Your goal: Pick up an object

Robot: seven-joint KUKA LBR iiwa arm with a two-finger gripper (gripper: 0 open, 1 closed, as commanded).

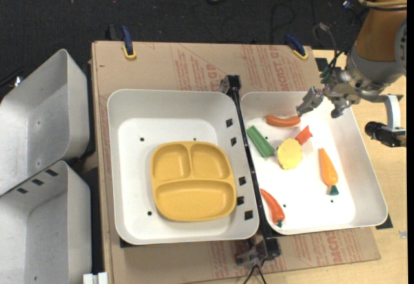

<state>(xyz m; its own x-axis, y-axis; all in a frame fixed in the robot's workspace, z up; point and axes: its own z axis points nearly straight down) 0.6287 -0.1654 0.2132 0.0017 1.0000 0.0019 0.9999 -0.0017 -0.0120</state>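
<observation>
A: Look at the gripper [323, 105]. Open or closed?

B: Spread wide, pinching nothing. Hangs over the right bin [349, 198], close to the rim at 12 o'clock.

A: Which thing to grab?

B: Best to go for the red sausage [283, 121], probably. Lies at 11 o'clock in that bin, very near the gripper, at 8 o'clock from it.

A: Anything crowding it?

B: Look at the green stick [260, 141] at 9 o'clock, the little orange bit [303, 135] and the yellow lump [290, 154] by the middle. Near the sausage, but apart from it.

A: So how to do it well?

B: Slide toward 8 o'clock and stop right above the middle of the sausage. Turn the wrist to put one finger on each long side, not on the ends. Go down straight and slow, almost to the bin floor. Squeeze gently. Lift a little and check for the sausage between the fingers.

A: Anything to watch out for?

B: Mind the bin wall at 12 o'clock. Could bump a finger there. Could roll away too, being round and smooth.

A: And the rest?

B: Leave the carrot [328, 168] at 3 o'clock, the red pepper [273, 206] at 7 o'clock, and the yellow plate [193, 180] in the left bin [132, 173]
</observation>
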